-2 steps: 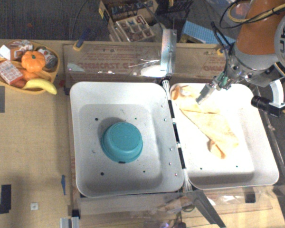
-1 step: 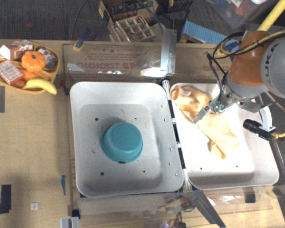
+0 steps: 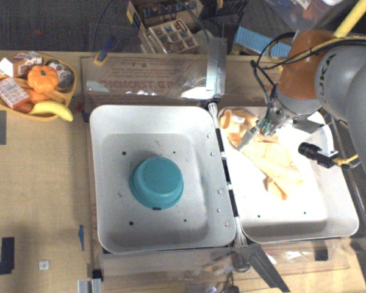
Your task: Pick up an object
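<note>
The tool, grip state unclear, hovers in the right bin; the tan cloth stretches toward five o'clock.

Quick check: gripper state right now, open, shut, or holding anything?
Gripper: low in the right bin, at the tan pieces; open or shut cannot be told, and no hold is visible.

Two white bins; one teal bowl; one basket of toy food; one banana.
</note>
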